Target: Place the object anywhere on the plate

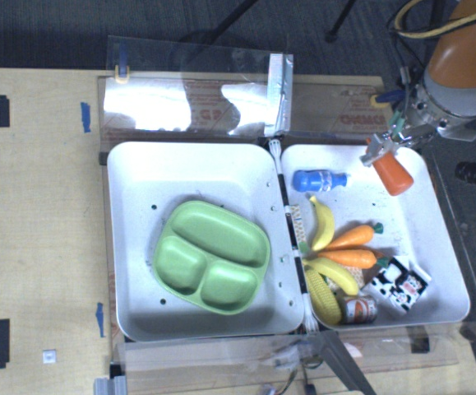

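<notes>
Two shallow white bins sit side by side on the wooden bench (32,245). The left bin (131,171), in the middle of the frame, bears a light green plastic plate with three compartments (211,256), lying slightly tilted toward the lower centre of that bin. Nothing rests on the plate.

The right bin (447,290) holds the loose items. A blue plastic bottle with a white cap (318,180) lies on its side near the upper left of that bin. Below it a yellow toy banana (322,223) curves downward, just beside an orange toy carrot (351,237), and a second orange toy carrot (349,257) lies just under the first. A second yellow banana (336,274) and a yellow corn cob (323,296) lie near the lower left corner of the bin, touching one another. A small tin can with a red label (358,309) lies beside the corn, and a black-and-white patterned carton (395,284) sits at the lower right of the group.

At the upper right of the frame the grey arm with its orange band (459,60) reaches in. Its gripper (388,151) hangs over the upper right corner of the right bin, clamped on an orange-red cylindrical cup (395,174) that hangs tilted beneath the fingers, well apart from the plate.
</notes>
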Robot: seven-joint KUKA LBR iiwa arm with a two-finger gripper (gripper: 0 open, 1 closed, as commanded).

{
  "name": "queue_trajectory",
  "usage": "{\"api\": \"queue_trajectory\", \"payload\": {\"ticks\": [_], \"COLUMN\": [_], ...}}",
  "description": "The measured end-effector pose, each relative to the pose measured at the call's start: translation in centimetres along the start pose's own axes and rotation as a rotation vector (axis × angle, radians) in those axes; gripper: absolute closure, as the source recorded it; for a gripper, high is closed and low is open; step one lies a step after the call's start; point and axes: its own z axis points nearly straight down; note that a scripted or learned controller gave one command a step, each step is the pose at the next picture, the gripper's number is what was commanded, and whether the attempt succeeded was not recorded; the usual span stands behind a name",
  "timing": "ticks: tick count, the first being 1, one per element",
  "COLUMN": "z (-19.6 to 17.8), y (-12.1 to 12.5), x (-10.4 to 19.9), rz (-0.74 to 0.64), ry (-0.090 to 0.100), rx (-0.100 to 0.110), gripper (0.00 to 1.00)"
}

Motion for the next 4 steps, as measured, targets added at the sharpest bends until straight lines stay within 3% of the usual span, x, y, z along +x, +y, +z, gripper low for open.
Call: {"api": "queue_trajectory", "payload": {"ticks": [1, 2, 3, 4], "z": [4.2, 4.2, 4.2, 4.3], "y": [0.0, -0.5, 0.7, -1.1], "x": [9.5, 7.6, 13.0, 22.4], "rz": [0.11, 0.288, 0.141, 0.158], "ry": [0.002, 0.0, 0.002, 0.002], "rx": [0.003, 0.001, 0.004, 0.005], "gripper": [1.0, 1.0, 1.0, 1.0]}}
